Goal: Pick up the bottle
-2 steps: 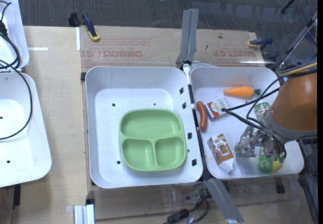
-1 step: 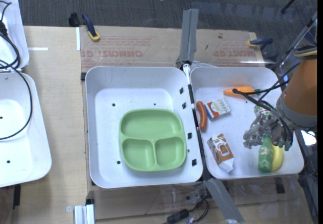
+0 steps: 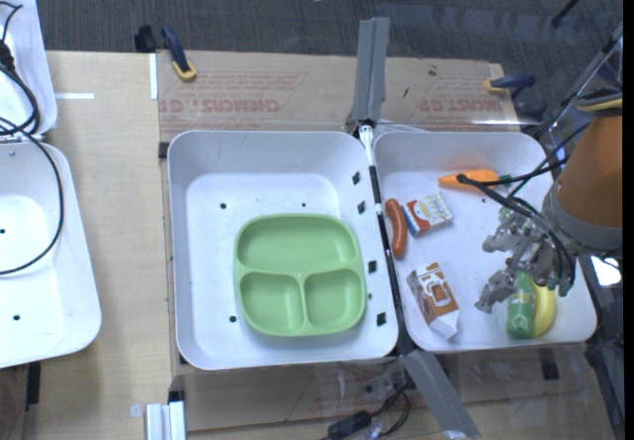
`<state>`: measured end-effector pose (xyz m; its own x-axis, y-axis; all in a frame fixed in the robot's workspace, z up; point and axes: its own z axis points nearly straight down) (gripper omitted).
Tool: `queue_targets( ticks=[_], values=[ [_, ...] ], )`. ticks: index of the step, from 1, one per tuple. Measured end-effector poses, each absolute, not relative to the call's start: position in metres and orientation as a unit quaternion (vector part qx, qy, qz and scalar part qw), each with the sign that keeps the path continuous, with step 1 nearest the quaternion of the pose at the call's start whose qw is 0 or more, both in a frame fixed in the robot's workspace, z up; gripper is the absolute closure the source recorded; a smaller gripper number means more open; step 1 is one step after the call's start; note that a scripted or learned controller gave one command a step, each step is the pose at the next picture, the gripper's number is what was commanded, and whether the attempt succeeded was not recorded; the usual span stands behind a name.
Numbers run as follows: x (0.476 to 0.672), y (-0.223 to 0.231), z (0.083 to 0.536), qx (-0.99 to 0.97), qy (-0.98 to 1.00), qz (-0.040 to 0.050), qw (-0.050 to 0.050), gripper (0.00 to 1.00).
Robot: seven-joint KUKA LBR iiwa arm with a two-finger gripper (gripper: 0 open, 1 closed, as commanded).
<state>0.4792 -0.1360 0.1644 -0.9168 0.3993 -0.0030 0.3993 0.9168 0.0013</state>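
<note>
Green bottle [image 3: 520, 318]: lies at about 5 o'clock in the right bin [image 3: 466, 145], close to its lower right corner, touching a yellow banana [image 3: 542, 310] on its 3 o'clock side.
Jaws [image 3: 518, 260]: positioned at roughly 12 o'clock from the bottle, directly above it in the camera view; the metal fingers are tangled with cables and overlap the bottle's upper end, so how far they are spread cannot be told, and nothing is clearly seen between them.
Arm [image 3: 594, 180]: grey body with orange band, entering from 3 o'clock and covering the right bin's far right wall.
Right bin contents: orange carrot [image 3: 470, 177] at 12 o'clock; red-and-white carton [image 3: 428, 213] just below it; red sausage [image 3: 397, 227] along the 9 o'clock wall; brown-and-white packet [image 3: 434, 297] at 7 o'clock, well apart from the bottle.
Left bin [image 3: 198, 260]: white, holding a green divided plate [image 3: 299, 274] with three compartments, set toward 5 o'clock of the bin.
Table [image 3: 109, 101]: pale wood with a cardboard sheet [image 3: 267, 91] under the bins' 12 o'clock edges; blue-and-yellow clamps at 11 o'clock and 1 o'clock.
</note>
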Motion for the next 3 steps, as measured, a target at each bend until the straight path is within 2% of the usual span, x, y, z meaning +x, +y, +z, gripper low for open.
queue_targets(
  ticks=[1, 2, 3],
  values=[
    [0.479, -0.198, 0.182, 0.229, 0.973, -0.0001, 0.001, 0.0],
    [0.478, -0.205, 0.092, 0.228, 0.974, 0.0002, 0.001, 0.0],
    [0.479, -0.222, 0.186, 0.178, 0.984, 0.0001, 0.002, 0.0]
  ],
)
